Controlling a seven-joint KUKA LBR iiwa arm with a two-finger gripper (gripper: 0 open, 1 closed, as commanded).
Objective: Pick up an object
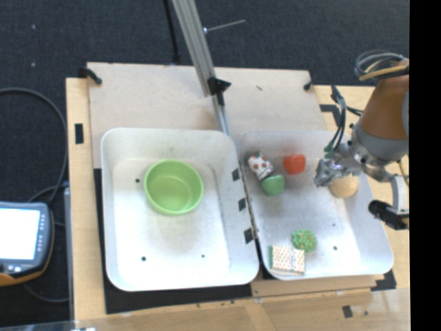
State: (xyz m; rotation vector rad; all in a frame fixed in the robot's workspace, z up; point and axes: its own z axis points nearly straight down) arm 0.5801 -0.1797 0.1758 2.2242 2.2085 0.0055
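While hovering at right bin's (365,254) right side, gripper (329,173) just left of tan ball (344,185), touching; finger state: cannot tell.

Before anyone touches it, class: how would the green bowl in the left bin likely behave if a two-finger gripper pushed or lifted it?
The green bowl sits upright on a flat-looking base in the left bin, so a push would probably slide it, not roll it. It looks like stiff, thin plastic, likely light. Its wide rounded rim suggests pinching one wall; that might tilt it.
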